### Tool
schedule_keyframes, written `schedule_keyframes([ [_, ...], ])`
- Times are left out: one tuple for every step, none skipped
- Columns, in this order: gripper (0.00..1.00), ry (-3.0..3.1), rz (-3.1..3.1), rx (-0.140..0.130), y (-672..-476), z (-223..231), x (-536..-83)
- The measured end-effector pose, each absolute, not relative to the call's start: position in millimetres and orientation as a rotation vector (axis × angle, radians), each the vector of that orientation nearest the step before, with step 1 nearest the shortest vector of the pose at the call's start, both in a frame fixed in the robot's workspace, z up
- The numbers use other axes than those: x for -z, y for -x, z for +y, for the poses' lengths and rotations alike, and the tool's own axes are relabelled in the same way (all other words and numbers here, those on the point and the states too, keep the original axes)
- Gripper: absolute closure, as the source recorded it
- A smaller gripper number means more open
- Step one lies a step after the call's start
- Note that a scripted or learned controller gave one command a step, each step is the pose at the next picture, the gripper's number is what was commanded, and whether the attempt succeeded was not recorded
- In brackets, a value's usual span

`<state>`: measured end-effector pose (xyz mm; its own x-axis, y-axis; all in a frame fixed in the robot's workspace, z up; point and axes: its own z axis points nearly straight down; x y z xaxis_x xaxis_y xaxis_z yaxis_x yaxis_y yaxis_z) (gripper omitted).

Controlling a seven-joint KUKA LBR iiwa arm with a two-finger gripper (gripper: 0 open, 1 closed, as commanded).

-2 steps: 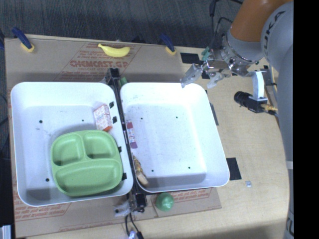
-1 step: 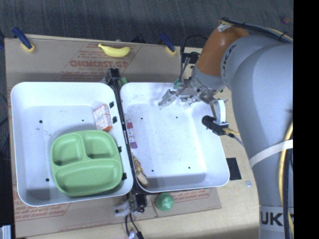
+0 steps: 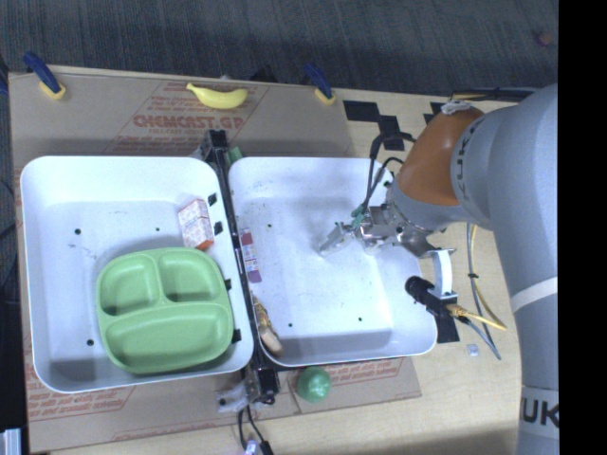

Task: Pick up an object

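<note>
My gripper (image 3: 334, 238) hangs low over the middle of the right bin (image 3: 285, 183), pointing left, and I see nothing in it. A slim red and white packet (image 3: 248, 253) lies along the right bin's left wall. A tan piece (image 3: 266, 330) rests at that bin's lower left corner. In the left bin (image 3: 57, 207) lies a green divided plate (image 3: 166, 308), with a small orange and white carton (image 3: 194, 224) just above it.
A yellow banana (image 3: 218, 94) lies on the cardboard behind the bins. In front of the right bin sits a green ball (image 3: 313, 383). Blue clamps (image 3: 45, 76) hold the cardboard at the back. The grey arm and its cables cover the right bin's right rim.
</note>
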<state>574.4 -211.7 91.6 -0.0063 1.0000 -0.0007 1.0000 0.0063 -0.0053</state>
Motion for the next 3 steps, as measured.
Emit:
schedule_keyframes([
  [0.0,2.213,-2.226,-0.003,-481.6,-211.4,-116.7],
  [0.0,2.212,-2.229,-0.002,-506.9,-211.0,-112.1],
  [0.0,2.216,-2.228,0.002,-621.1,-210.1,-123.8],
])
